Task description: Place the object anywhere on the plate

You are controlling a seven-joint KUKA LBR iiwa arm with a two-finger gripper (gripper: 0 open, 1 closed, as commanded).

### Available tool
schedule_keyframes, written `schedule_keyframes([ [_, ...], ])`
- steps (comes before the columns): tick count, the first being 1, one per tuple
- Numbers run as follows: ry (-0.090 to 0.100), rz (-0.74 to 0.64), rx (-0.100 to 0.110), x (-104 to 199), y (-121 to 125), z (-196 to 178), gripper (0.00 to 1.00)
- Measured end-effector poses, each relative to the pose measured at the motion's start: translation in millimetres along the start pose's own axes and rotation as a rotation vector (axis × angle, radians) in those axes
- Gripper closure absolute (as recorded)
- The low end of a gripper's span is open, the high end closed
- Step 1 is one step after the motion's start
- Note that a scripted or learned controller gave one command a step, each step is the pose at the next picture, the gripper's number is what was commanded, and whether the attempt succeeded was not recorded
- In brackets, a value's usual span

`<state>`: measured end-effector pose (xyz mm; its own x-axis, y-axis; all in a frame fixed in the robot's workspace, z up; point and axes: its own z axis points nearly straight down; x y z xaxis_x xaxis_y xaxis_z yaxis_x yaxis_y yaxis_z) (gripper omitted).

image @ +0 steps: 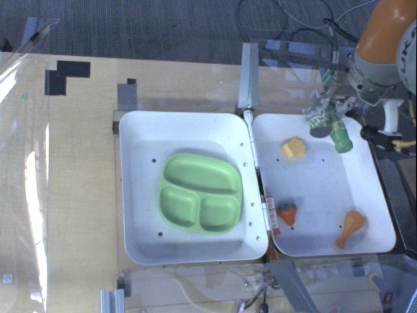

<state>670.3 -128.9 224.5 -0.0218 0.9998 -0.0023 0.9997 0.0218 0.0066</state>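
Two shallow white bins sit side by side on a bench. Near the front edge of the right bin (384, 240) lie an orange drumstick-shaped toy (350, 227) and, by its left wall, a strawberry (287, 212). The green divided plate (199, 193) rests in the middle of the left bin (140, 175). Farther back, a yellow piece (294, 148) lies in the right bin. At that bin's far right corner the gripper (326, 121) hangs with a green bottle (340, 137) slanting beneath it, apparently clamped between its fingers. The plate lies well apart, leftward and nearer.
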Motion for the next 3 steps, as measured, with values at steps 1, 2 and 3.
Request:
schedule_keyframes([
  [1, 0.002, 0.040, 0.003, 51, -63, 22, 1.00],
  [2, 0.003, -0.157, 0.004, 118, -127, 39, 1.00],
  [3, 0.004, -0.231, 0.002, 185, -95, 39, 1.00],
])
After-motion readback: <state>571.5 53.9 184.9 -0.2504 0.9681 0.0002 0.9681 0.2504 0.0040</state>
